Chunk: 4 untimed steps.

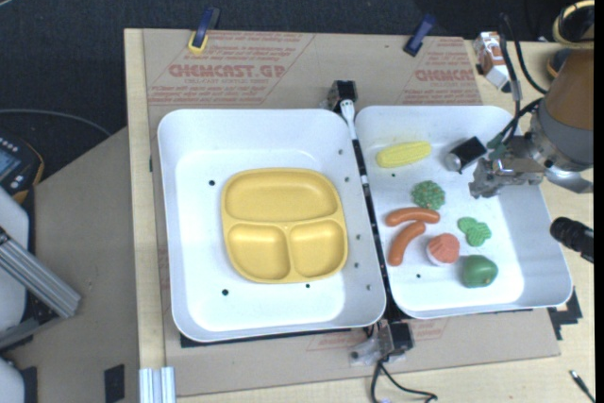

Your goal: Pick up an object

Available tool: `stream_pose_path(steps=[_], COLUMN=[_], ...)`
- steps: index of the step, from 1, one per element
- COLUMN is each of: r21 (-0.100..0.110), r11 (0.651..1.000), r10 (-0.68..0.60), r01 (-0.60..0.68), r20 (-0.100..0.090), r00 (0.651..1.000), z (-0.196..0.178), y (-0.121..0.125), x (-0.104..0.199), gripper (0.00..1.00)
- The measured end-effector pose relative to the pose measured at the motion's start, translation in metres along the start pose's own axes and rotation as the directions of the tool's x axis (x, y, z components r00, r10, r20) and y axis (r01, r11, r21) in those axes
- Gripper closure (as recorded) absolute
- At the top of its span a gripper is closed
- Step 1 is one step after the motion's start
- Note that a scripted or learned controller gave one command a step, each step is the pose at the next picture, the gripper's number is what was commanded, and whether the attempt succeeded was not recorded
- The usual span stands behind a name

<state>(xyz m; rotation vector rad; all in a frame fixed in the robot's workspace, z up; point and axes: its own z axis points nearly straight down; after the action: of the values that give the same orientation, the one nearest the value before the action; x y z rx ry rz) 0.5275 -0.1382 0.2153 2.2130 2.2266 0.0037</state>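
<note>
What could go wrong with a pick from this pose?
1. The food in the right bin lies close together: the two sausages touch, and the tomato slice sits against one. A grab there may catch two or slip off.
2. The hand hangs near the bin's far right side, away from the corn and broccoli, so closing here probably grabs nothing.
3. The green pepper is rounded and may roll out of a pinch.

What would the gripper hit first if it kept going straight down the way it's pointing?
Probably the bare white floor of the right bin. The gripper points downward beside the small green broccoli piece; depth is uncertain.
</note>
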Motion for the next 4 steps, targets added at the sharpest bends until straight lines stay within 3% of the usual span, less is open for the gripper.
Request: stream_pose_path(steps=[1,3,4], r21=[0.000,-0.002,0.007], r11=[1.000,1.000,1.000], r10=[-0.001,-0.001,0.005], r01=[0.001,0.001,-0.005], r20=[-0.001,-0.002,0.000], r00=[1.000,1.000,1.000], z=[0.007,-0.018,-0.002], y=[0.025,0.076,0.077], x=[0.053,0.158,0.163], gripper=[1.00,1.00,1.00])
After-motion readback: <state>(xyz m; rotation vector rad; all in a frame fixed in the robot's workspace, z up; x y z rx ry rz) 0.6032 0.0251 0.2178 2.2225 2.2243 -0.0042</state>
